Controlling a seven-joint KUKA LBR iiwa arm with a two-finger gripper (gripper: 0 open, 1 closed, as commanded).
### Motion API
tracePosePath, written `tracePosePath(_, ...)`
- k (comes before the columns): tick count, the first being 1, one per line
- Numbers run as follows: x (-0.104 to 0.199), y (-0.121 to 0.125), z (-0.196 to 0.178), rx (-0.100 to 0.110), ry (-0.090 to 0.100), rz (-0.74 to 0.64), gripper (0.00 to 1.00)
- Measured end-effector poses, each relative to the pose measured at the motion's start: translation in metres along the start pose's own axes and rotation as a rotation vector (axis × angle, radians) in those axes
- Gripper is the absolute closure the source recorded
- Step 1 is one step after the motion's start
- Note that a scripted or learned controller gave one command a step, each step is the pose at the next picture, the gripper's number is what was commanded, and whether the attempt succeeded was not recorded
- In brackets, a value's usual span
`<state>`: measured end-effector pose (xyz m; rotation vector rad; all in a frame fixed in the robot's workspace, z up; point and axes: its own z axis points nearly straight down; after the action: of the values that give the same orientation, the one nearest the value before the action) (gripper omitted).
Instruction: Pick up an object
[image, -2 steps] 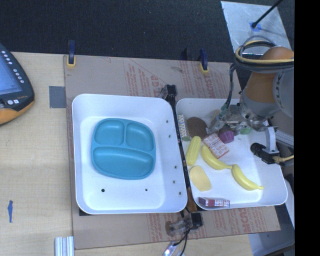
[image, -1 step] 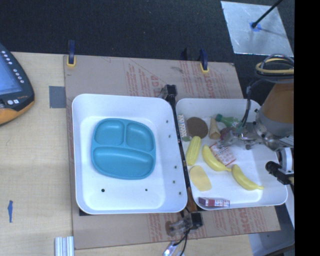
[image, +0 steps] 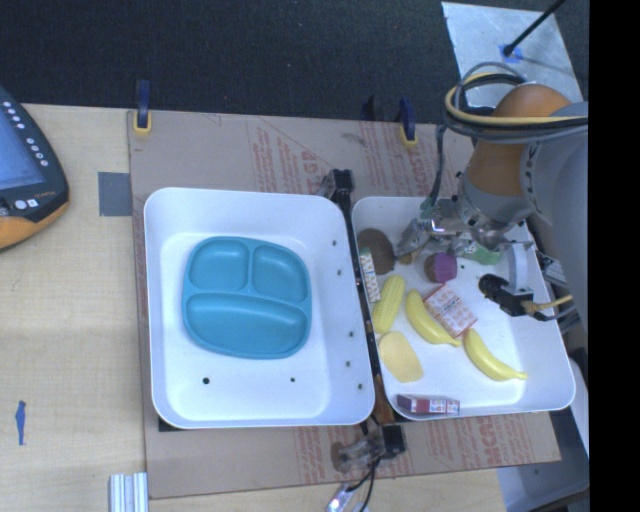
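Hovering gripper (image: 437, 240), perhaps touching purple object (image: 441, 267)

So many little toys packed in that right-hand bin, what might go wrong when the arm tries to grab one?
1. The gripper hangs by the small purple block and the brown round piece; it may nudge one away instead of grasping it.
2. The two yellow bananas, the corn cob and a red-and-white packet lie close together, so the fingers might catch two at once.
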<state>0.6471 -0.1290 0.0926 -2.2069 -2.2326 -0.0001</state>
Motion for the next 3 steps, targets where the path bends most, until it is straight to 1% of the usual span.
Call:
tracePosePath(1,-0.056,-0.048,0.001,0.006,-0.003,0.012,0.0)
tracePosePath(2,-0.028,0.004,0.003,0.024,0.002,0.0,0.0)
tracePosePath(3,-0.027,-0.062,0.001,0.009,-0.001,0.008,0.0)
